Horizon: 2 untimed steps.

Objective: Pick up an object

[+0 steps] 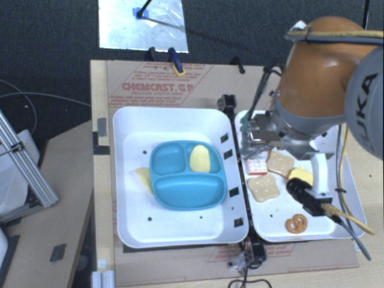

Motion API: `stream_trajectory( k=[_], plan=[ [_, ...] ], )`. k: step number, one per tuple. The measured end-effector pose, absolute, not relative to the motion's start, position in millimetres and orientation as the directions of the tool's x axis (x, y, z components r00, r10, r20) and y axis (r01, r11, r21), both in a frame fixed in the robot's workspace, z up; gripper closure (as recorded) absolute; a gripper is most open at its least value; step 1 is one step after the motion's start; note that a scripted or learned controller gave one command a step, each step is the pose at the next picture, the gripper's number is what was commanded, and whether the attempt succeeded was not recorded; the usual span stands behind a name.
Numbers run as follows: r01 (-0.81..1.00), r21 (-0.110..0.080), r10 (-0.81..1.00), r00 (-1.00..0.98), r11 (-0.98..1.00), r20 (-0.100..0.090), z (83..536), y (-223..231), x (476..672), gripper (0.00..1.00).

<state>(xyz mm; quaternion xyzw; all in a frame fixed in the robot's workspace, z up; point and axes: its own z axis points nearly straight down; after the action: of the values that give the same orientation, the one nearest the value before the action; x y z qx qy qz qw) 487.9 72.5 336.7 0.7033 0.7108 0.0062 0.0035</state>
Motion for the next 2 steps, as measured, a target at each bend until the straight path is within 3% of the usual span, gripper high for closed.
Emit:
stream_trajectory(
  k=[1, 2],
  plan=[
    [1.0, -0.011, 1.0, -0.002, 0.002, -0.002, 179.0, 95.7, 514.0, 1.0],
    [1.0, 0.008, 1.0, 0.006, -0.006, -0.002, 255.4, 14.5, 517.4, 1.0]
  ],
)
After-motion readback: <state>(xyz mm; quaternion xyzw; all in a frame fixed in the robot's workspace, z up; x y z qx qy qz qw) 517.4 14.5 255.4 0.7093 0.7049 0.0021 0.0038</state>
